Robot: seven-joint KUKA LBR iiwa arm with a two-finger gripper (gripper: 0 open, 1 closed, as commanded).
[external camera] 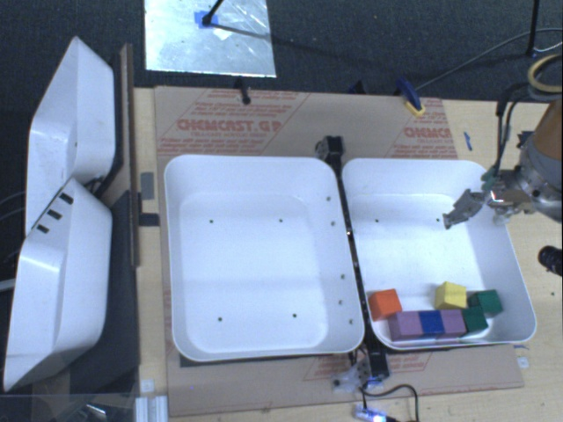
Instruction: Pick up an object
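Several small blocks lie along the near wall of the right bin [493, 262]: an orange one [384, 303], a yellow one [450, 294], a green one [485, 302], and a purple and blue row [428, 323] in front of them. My gripper [479, 212] hangs over the bin's far right part, well away from the blocks. It is open, with one grey finger [459, 209] pointing left and nothing between the fingers.
The left bin [255, 253] sits beside the right one, with a black divider strip [350, 244] between them. Both rest on a cardboard sheet [229, 121]. White housings [62, 209] stand at the far left. A cable runs behind the arm at the right.
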